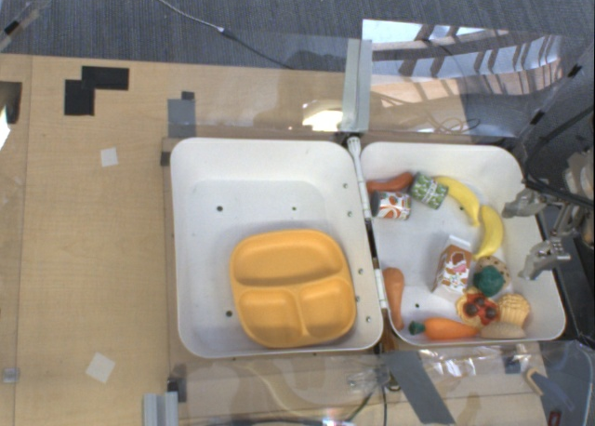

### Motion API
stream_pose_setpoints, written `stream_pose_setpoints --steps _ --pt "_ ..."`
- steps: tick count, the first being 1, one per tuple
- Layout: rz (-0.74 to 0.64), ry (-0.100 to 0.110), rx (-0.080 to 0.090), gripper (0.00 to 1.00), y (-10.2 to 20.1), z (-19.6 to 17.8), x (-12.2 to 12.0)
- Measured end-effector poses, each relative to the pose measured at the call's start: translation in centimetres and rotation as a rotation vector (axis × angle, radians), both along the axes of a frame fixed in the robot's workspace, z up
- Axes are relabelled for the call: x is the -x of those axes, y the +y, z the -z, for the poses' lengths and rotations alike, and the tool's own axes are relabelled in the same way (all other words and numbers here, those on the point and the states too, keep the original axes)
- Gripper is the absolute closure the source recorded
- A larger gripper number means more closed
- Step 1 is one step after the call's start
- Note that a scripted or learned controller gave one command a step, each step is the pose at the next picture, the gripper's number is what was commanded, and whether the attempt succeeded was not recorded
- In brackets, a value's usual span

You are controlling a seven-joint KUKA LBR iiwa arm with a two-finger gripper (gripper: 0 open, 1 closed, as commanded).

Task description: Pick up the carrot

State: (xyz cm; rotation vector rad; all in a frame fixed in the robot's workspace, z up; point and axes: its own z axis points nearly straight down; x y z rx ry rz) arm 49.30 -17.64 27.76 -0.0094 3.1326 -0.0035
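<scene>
The carrot (448,328) lies flat along the front wall of the right bin (521,173). It is orange, with a small green top pointing left. My gripper (536,232) hovers at the bin's right rim, up and to the right of the carrot and well apart from it. Its two fingers (523,203) stand open with nothing between them. A yellow banana (476,210) lies just left of the gripper.
Crowding the carrot are a corn cob (512,311), a red fruit (477,307), a green item (490,279), a small carton (453,269) and an orange-red piece (394,292). Cans and a sausage sit at the back left. A yellow divided plate (291,286) lies in the left bin.
</scene>
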Motion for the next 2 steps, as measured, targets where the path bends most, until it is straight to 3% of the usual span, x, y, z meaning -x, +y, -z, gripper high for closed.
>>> stream_pose_setpoints --steps 1,2 --pt "0.238 0.003 -0.003 0.00 -2.9 5.5 -0.3" --pt "0.518 -0.006 -0.005 0.00 -2.8 17.2 -10.0"
